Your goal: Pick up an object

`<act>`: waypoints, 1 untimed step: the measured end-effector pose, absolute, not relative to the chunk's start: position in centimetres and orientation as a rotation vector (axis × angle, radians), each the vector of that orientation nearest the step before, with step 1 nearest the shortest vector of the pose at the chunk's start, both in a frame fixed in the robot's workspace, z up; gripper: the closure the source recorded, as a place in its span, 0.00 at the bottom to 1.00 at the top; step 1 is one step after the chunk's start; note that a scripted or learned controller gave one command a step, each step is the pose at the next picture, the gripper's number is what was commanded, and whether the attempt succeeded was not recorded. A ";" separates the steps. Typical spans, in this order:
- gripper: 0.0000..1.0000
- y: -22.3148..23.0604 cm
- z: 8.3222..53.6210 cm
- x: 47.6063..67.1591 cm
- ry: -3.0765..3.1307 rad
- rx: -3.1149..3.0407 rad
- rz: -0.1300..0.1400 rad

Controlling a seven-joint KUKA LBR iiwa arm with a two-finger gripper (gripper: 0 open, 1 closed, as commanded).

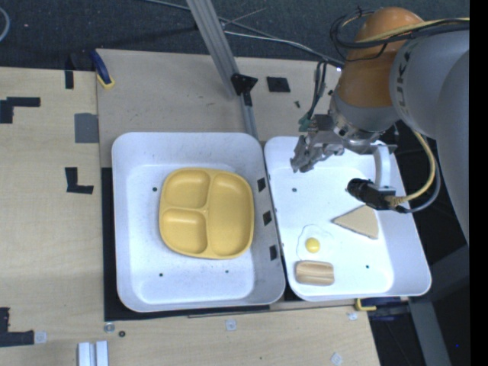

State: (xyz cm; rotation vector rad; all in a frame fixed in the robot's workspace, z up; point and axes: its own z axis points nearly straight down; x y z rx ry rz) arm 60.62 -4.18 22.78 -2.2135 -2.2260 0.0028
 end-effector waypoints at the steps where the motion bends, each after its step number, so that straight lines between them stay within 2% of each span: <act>1: 1.00 0.4 21.8 59.7 -2.225 -2.215 0.004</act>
